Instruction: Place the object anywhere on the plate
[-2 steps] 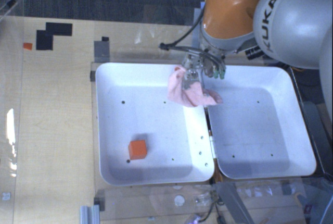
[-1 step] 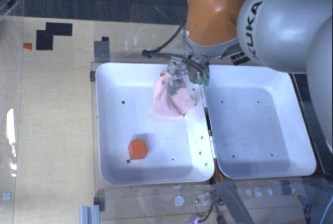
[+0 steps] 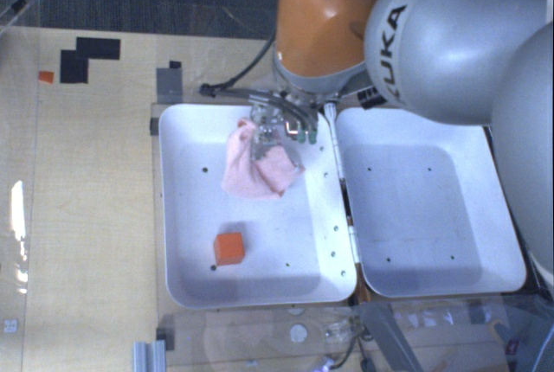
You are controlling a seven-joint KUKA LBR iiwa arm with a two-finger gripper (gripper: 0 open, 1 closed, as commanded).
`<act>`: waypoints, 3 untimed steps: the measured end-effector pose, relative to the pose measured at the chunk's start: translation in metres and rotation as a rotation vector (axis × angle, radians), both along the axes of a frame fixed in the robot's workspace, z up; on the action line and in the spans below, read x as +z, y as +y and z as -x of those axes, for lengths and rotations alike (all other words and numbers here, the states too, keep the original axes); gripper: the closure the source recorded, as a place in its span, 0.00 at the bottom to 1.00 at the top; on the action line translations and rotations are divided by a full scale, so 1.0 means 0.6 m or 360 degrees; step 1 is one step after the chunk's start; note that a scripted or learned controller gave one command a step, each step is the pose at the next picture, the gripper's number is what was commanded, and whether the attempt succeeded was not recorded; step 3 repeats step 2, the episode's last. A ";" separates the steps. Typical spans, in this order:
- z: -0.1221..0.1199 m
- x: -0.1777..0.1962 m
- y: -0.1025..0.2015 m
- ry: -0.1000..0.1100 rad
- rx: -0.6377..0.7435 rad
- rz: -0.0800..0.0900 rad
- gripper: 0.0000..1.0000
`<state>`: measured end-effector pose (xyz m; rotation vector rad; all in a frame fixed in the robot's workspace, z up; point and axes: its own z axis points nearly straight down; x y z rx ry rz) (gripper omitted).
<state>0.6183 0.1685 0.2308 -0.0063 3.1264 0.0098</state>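
Pink cloth hung pinched in the gripper; lifting slowly would keep it clear of the orange block below.

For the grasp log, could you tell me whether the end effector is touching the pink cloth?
Touching: the camera view shows the end effector overlapping the bunched pink cloth.

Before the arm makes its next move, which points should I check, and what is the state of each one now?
1. Gripper is over the left bin: ok.
2. Pink cloth lies directly under the gripper: ok.
3. Cloth is held between the fingers: cannot tell.
4. Orange block lies apart from the cloth, nearer the front of the left bin: ok.
5. Right bin is within view beside the left one: ok.
6. A plate to receive the object: cannot tell.
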 end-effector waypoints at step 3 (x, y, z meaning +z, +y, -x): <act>0.031 -0.005 0.080 0.0005 0.0001 0.0000 0.00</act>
